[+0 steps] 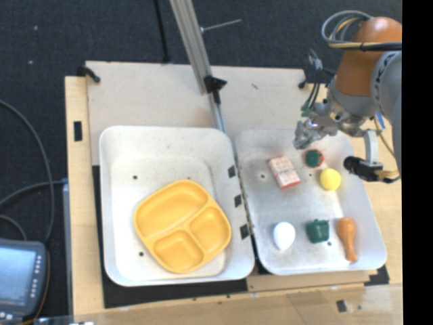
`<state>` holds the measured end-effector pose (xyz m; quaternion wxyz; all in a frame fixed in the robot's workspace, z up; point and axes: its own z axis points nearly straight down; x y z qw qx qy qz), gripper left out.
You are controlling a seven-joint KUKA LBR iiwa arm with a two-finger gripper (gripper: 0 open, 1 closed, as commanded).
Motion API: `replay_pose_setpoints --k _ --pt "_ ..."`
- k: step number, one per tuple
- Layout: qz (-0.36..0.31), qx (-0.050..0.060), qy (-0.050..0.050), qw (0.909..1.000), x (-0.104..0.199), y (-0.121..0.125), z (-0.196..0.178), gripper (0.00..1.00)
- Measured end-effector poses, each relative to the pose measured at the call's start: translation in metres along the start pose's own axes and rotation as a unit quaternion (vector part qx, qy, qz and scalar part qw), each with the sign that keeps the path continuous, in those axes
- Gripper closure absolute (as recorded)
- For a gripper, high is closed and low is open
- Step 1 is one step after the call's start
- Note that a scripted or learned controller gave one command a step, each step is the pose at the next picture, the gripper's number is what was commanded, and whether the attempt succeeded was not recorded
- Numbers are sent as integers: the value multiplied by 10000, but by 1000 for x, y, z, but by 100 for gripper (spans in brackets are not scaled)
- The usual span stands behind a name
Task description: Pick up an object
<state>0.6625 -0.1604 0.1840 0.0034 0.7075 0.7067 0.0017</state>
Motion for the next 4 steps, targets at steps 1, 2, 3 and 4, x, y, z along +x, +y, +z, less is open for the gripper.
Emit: replay_pose_setpoints --k 1,2,3,4 --pt "-10 14 6 10000 -1 1 -21 100" --pt "-26 39 13 10000 40 -24 -19 100" --pt "-27 37 13 10000 77 -54 -25 100" --pt "-38 30 22 10000 125 -81 -43 100"
